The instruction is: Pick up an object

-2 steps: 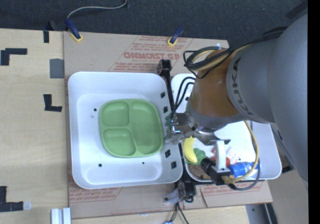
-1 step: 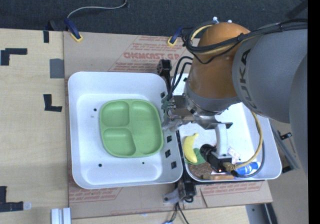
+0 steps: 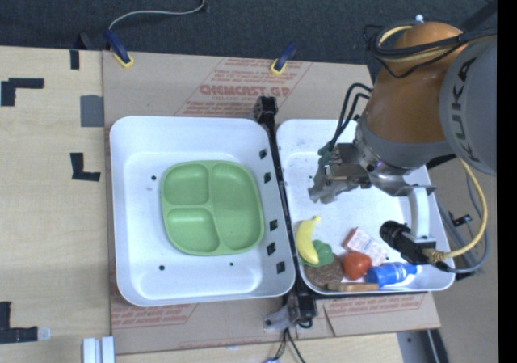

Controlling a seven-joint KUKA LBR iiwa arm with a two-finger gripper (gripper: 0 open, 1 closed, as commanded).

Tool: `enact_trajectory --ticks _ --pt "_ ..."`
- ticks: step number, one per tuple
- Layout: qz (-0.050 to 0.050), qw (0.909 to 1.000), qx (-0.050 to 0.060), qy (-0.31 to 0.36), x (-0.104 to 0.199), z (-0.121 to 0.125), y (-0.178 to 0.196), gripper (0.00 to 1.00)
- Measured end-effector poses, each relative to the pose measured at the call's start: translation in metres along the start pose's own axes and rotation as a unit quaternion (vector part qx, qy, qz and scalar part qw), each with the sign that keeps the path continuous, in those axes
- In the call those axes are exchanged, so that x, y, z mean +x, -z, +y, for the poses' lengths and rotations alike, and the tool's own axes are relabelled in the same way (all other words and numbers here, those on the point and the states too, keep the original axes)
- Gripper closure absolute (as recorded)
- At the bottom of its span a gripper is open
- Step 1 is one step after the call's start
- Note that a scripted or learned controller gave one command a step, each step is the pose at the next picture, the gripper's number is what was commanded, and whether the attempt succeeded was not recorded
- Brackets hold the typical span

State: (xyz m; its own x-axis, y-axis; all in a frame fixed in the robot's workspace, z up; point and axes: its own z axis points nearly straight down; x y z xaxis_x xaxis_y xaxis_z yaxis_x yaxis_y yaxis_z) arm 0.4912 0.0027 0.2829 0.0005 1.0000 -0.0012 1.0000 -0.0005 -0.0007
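Your claw hangs over the bare upper part of the right bin, near the divider between the two bins, and from this slanted overhead view you cannot tell how it is set or whether anything sits in it; the dark metal at the wrist blurs into one mass. The things you could pick lie apart from it, crowded into the bin's near corner: a banana leaning on something green, a red tomato-like piece, a small white and red packet, a blue bottle-shaped item and a brownish lump against the rim. The likely trouble is plain: drop straight down from here and you close on white plastic and come up with nothing. Move toward the heap and the risk shifts, since the pieces touch or overlap, so the claw may land on two at once, nudge the banana aside, or jam one against the bin wall. A black fitting and cable on the arm's far side lie close to the pile and could snag or sweep it. The arm's orange and grey body hides the right bin's far side, so anything under it is unknown. The left bin holds a green divided plate, well apart from the action.
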Motion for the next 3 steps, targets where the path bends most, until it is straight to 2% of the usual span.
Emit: enact_trajectory --ticks 1,2,3 --pt "0.001 1.0 0.002 0.001 0.072 0.009 -0.069 1.0" --pt "0.0 1.0 0.0 0.0 0.04 0.035 -0.037 1.0" --pt "0.001 1.0 0.001 0.002 0.167 0.041 -0.07 1.0"
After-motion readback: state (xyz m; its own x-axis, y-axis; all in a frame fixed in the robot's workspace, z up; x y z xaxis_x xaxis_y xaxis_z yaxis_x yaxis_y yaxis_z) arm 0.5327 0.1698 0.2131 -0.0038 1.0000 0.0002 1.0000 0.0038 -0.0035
